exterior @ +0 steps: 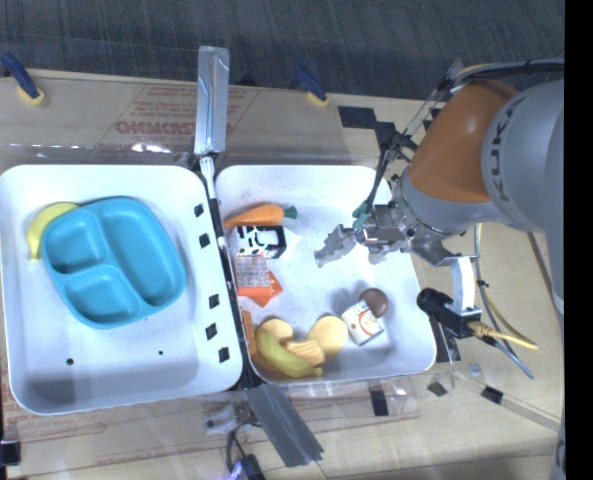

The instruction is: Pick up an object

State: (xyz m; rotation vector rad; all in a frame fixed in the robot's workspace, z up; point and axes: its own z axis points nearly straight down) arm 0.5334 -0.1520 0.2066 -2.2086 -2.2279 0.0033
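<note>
At the near edge of the right bin [401, 183], a smooth yellow banana [276, 348] curves against the divider, with a lumpy pale-yellow piece [321, 338] that looks like soft plastic touching it on the right. Just right of that lies a small white carton-like block [363, 326] with a red mark, and a rounded brown knob [375, 300] sits at its far corner. Farther in, by the divider, a flat orange-and-white packet [255, 273] lies with a glossy, crinkled face; just beyond it a black-and-white printed card or box [261, 238], and beyond that a tapered orange carrot [257, 215] with a green tip, lying crosswise.

The gripper [332, 247] hangs over the bare white floor in the middle of the right bin, its grey metal fingers pointing left; they are too blurred to tell whether they are spread or closed, and nothing can be seen between them. The thick grey arm [516, 158] with its glossy orange band comes in from the right.

In the left bin [16, 298], a matte blue tray [114, 258] with three rounded compartments lies near the middle, and a yellow curved piece [44, 223] peeks from under its far-left edge. Both bins are shallow, smooth white plastic with rounded corners.
</note>
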